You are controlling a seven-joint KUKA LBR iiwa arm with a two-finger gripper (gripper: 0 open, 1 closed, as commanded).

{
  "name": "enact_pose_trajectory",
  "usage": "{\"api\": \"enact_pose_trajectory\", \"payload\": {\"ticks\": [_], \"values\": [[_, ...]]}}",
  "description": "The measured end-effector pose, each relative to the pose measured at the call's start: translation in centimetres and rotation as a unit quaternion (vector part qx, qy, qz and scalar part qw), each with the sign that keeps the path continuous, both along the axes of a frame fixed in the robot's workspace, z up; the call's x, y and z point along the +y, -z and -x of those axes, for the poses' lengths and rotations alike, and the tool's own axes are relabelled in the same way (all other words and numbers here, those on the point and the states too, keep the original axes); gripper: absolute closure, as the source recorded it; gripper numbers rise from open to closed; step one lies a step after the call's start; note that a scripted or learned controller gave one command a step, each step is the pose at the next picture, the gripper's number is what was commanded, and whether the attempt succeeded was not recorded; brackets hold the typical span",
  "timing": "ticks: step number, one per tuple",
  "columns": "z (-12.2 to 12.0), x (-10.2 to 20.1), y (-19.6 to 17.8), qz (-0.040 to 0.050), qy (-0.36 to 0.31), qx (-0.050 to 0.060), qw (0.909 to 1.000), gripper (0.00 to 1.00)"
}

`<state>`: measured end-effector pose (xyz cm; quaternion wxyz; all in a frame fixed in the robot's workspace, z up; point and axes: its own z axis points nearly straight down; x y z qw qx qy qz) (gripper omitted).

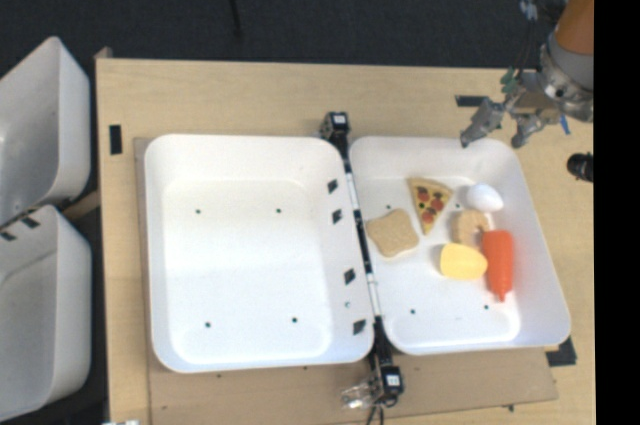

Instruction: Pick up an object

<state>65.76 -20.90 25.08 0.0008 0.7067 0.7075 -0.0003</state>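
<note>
The bench (250, 98) carries 2 shallow white bins side by side. The left bin (245, 248) shows a bare floor with a few small dark dots. The right bin (420, 328) holds 5 toy food items grouped in its middle and right portion: a pizza slice (430, 201) pointing toward the near side, a tan bread slice (392, 234) just left of it and nearest the divider, a white egg (485, 197) near the right wall, a small beige piece (468, 226) directly below the egg, a yellow piece (462, 262) touching the beige piece from below, and an orange carrot (499, 263) lying lengthwise against the yellow piece's right side. The gripper (495, 130) is positioned over the far right corner of the right bin, above its rim, well apart from all 5 items. Its 2 fingers stand spread apart with nothing between them. The arm enters from the upper right, its orange band (576, 18) visible above the wrist.
</note>
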Motion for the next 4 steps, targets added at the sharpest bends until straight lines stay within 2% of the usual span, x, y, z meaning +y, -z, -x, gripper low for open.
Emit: {"api": "enact_pose_trajectory", "payload": {"ticks": [1,2,3,4], "values": [[3.2,3.5,4.8,-0.0013,-0.001,0.003,1.0,0.0],[0.0,5.7,15.1,0.0022,-0.002,-0.003,1.0,0.0],[-0.3,5.4,13.1,0.0034,-0.002,-0.008,1.0,1.0],[-1.8,15.7,4.3,-0.0018,-0.005,-0.005,1.0,1.0]]}}
